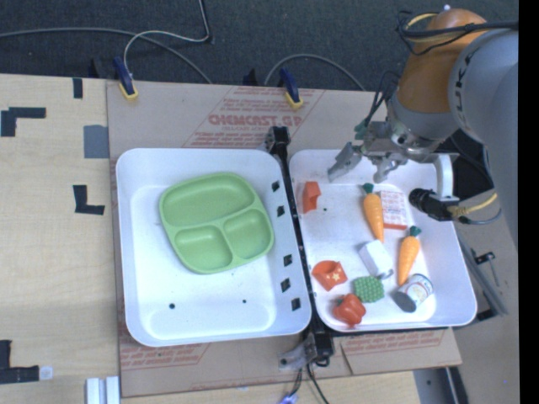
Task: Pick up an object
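1. Two shallow white bins sit side by side on the bench: left bin (139, 251), right bin (450, 297).
2. Left bin: a light green plastic divided plate (217, 220) lies near its centre.
3. Right bin, far edge: the two-finger gripper (364, 165) hovers with fingers spread wide, nothing between them.
4. Right bin contents: small orange block (311, 195) near the left wall; orange toy carrot (373, 213) just beside a white-and-red packet (393, 208); second orange carrot (408, 256); white block (376, 257); green knobbly piece (368, 289); two red toy pieces (329, 273) and (349, 309); small tin can (415, 291) at the near right corner.
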You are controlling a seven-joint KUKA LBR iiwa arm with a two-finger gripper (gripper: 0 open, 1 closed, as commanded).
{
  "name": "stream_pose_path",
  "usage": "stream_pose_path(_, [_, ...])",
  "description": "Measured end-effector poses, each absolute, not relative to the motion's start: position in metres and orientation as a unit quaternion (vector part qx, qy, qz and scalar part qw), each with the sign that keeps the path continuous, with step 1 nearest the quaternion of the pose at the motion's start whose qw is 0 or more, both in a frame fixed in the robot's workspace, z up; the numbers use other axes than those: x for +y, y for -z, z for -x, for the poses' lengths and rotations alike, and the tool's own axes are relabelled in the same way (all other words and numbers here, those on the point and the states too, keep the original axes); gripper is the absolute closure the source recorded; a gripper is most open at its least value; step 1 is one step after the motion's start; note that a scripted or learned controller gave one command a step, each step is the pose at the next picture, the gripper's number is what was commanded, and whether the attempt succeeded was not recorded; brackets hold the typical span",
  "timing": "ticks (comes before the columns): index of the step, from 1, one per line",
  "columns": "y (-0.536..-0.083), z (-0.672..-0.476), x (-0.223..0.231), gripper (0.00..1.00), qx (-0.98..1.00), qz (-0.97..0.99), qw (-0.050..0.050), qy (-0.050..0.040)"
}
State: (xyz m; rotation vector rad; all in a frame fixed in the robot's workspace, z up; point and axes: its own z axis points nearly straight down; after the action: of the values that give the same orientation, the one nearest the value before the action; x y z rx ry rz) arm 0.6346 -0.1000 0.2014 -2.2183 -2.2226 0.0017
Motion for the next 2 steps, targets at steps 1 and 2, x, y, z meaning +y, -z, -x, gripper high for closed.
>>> stream_pose_path(1, [-0.132,-0.658,-0.093,0.0,-0.708,0.706,0.001,-0.0008])
stream_pose_path(2, [-0.086,-0.669,-0.107,0.0,-0.708,0.706,-0.002,0.0004])
